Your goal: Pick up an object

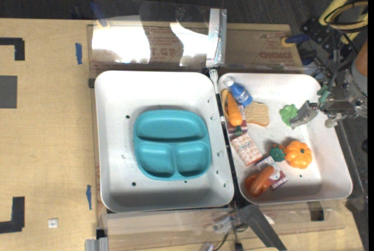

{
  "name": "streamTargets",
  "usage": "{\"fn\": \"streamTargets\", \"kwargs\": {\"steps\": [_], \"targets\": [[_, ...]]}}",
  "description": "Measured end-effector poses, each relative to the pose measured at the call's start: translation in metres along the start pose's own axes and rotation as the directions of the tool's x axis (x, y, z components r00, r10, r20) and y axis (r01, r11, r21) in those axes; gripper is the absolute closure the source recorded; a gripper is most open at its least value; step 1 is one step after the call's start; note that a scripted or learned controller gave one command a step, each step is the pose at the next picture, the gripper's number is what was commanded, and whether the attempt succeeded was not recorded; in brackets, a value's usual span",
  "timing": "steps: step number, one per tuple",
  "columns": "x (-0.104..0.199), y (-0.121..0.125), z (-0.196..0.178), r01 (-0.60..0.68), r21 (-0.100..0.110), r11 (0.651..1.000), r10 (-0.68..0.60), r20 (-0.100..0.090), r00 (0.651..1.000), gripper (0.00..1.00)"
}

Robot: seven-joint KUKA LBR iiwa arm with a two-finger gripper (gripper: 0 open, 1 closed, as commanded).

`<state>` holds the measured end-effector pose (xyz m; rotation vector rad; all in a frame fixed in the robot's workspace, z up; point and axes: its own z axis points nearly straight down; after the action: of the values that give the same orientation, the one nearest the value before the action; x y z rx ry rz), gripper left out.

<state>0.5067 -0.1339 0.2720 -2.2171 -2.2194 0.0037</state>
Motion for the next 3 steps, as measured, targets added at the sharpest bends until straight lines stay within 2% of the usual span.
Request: {"fn": "streamTargets", "kwargs": {"steps": [1, 2, 3], "targets": [[-0.025, -0.008, 0.127, -0.129, 0.007, 0.992, 0.129, -0.001, 0.992, 0.00], [-0.060, 0.028, 0.180, -0.079, -0.003, 0.997, 0.079, -0.001, 0.997, 0.00], [-0.062, 0.027, 0.173, -0.083, -0.001, 0.997, 0.083, -0.001, 0.997, 1.00]]}}
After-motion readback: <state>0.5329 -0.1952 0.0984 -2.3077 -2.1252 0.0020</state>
